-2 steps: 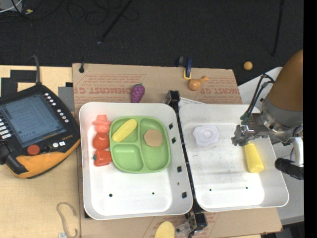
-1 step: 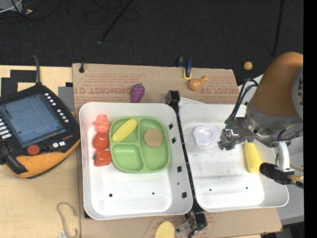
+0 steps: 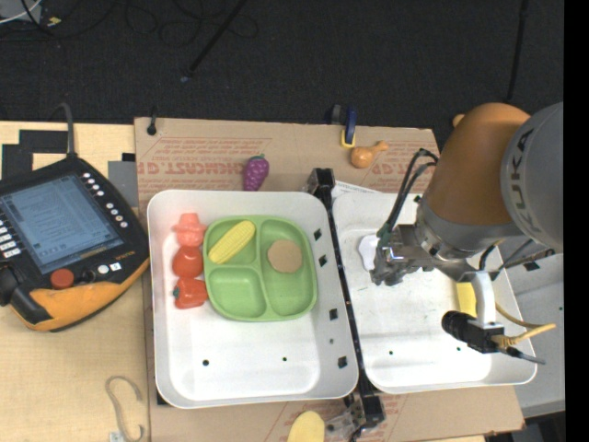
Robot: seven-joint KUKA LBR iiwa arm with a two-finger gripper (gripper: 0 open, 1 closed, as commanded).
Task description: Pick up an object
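In the camera view, the grey arm's two-finger gripper (image 3: 386,270) hangs low over the shallow white right-hand bin (image 3: 414,357), near its left wall. Whether it is parted or closed I cannot tell. Bare, scuffed white floor lies open ahead of it and towards the bin's near edge.

The things to pick lie across the dividing walls, in the shallow white left-hand bin (image 3: 239,389). A glossy green plastic three-compartment plate (image 3: 241,295) holds a ribbed yellow toy corn cob (image 3: 230,240) and a flat tan disc (image 3: 284,256), each in its own upper compartment. A pink toy (image 3: 189,228) and two red ones (image 3: 188,263) stand between the plate and the bin's left wall. The near half of this bin is open.

On the printed brown cardboard sheet (image 3: 212,155) behind the bins sit a purple toy grape bunch (image 3: 256,171) and an orange pear-shaped toy (image 3: 366,155). A grey and orange control pendant (image 3: 64,238) rests well to the left.
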